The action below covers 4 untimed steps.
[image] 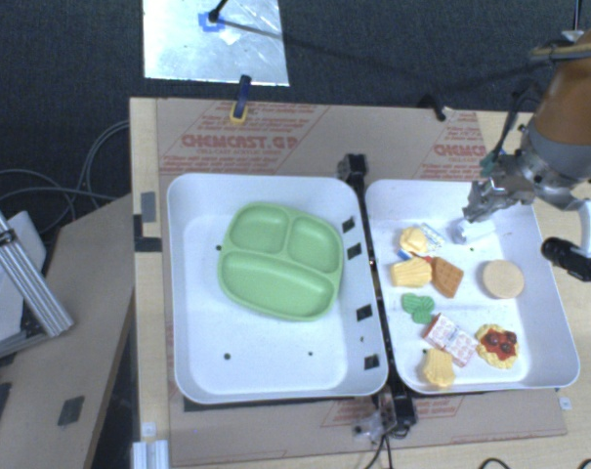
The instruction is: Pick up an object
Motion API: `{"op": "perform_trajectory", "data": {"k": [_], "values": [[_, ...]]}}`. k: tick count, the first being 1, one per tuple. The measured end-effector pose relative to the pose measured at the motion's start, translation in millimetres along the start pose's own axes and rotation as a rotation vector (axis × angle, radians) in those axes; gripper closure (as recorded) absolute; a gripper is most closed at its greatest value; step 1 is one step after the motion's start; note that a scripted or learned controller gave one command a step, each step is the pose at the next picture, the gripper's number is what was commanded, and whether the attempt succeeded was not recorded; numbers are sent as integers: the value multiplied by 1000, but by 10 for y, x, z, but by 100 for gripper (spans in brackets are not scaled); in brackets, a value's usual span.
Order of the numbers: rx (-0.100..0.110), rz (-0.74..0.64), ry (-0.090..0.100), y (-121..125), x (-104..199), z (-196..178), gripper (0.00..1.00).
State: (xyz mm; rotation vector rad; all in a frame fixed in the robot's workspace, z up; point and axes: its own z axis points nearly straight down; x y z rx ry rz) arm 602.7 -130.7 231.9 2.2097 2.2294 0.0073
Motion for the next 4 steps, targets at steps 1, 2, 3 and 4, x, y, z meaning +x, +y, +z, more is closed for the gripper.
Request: {"op": "perform_trajectory", "data": {"k": [1, 2, 3, 4], "values": [[0, 0, -1, 328, 317, -17, 100], [2, 2, -1, 597, 544, 150, 100], [3, 8, -3, 577, 441, 153, 100], [3, 9, -2, 471, 479, 155, 100]]}}
